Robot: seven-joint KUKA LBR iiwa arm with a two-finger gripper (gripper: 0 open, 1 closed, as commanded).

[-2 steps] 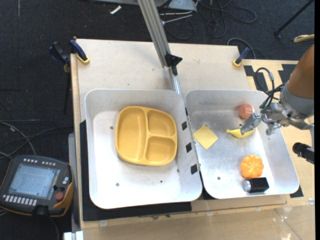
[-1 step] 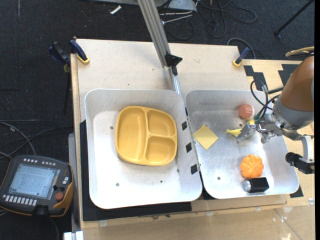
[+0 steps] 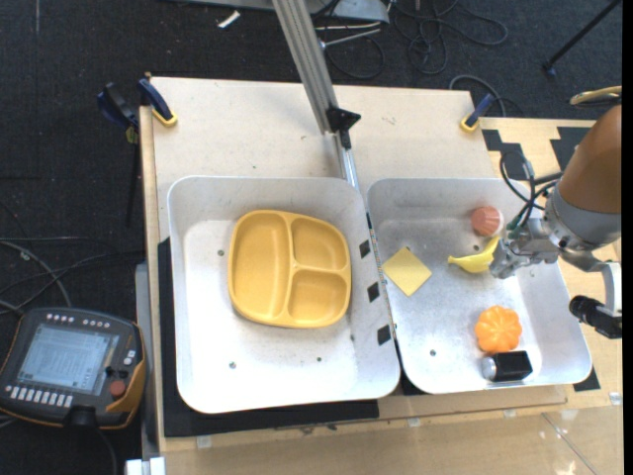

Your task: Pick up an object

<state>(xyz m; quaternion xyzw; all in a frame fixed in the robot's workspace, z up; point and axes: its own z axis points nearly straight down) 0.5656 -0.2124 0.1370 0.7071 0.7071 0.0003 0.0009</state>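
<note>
The right bin [image 3: 435,364] holds a yellow banana [image 3: 475,258], a small pinkish-red ball [image 3: 485,220], a flat yellow square [image 3: 407,270], an orange pumpkin-shaped fruit [image 3: 497,329] and a black-and-silver cylinder [image 3: 507,366]. My gripper [image 3: 506,262] hangs low over the right bin's right side, its tip right at the banana's right end. The ball sits just behind it.
The left bin [image 3: 198,364] holds a yellow divided tray [image 3: 291,267]. A slanted metal pole [image 3: 312,62] rises from the bench behind the bins. A teach pendant [image 3: 64,364] lies on the floor at the left. The arm [image 3: 593,181] enters from the right.
</note>
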